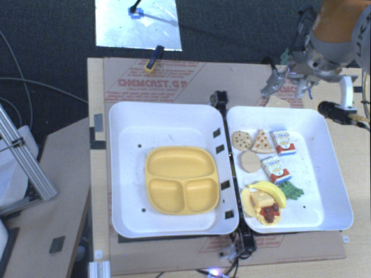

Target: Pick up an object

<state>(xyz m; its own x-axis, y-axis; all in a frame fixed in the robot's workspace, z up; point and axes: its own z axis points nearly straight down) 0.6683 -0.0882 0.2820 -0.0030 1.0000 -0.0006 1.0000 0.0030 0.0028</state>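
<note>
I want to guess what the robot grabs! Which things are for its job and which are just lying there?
For the job: gripper; banana, cookie, pizza slice, two small cartons.

Just lying there: yellow tray, blue-and-yellow tool, shiny sheet.

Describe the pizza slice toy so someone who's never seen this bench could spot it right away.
Look in the right white bin, along its upper row of small food toys. The pizza slice lies between a round cookie and a small carton; it is the only triangle there, orange with red spots.
</note>
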